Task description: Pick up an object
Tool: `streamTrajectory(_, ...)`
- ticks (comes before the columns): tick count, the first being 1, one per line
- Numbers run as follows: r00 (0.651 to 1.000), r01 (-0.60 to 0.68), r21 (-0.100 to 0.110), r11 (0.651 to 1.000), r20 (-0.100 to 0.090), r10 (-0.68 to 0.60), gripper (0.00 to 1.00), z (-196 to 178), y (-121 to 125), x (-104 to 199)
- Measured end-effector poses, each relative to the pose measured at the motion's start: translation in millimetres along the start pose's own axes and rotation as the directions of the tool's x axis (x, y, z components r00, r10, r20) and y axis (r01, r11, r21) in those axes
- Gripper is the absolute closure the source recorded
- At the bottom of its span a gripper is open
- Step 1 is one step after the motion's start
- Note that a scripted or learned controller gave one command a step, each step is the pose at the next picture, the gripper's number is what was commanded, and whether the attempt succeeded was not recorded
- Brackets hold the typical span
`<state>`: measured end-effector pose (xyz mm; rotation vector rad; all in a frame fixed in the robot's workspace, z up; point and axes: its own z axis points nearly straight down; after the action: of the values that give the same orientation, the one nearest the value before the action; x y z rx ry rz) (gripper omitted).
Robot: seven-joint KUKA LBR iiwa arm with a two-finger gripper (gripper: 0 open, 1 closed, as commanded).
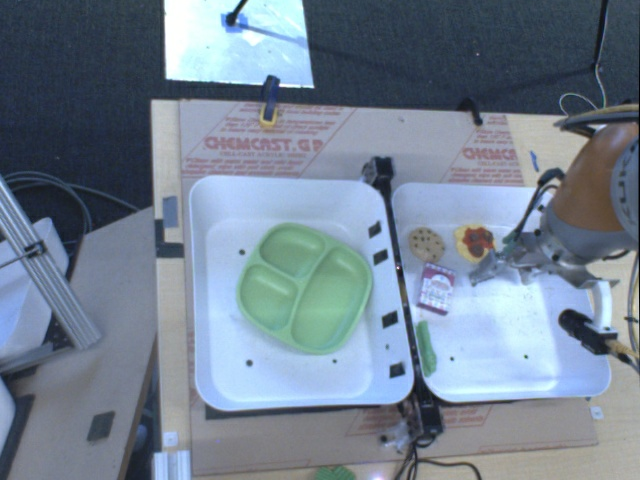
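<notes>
The right bin (520, 363) holds a round brown cookie (426, 242), a yellow and red pizza-like toy (474, 239), a small pink and white packet (436, 289) and a green stick-shaped piece (426, 348) against its left wall. My gripper (486, 268) hangs over the upper middle of this bin, just below and right of the pizza-like toy and right of the packet. I see nothing in it. The grey arm with its orange band (590, 183) comes in from the right.
A light green divided plate (305, 288) lies in the left bin (215, 268). A black divider with clips (390, 268) runs between the bins. A black part of the arm (585, 330) overhangs the right bin's right side. Cardboard (300, 138) lies under both bins.
</notes>
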<state>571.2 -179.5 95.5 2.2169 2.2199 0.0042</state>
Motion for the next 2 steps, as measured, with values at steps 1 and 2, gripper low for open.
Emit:
streamTrajectory(1, 1.000, 0.001, -0.003, 1.000, 0.000, -0.001, 1.00, -11.2, 1.1, -0.1)
streamTrajectory(2, 1.000, 0.000, -0.003, 1.000, 0.000, 0.000, 0.00, -10.6, 0.9, 0.0)
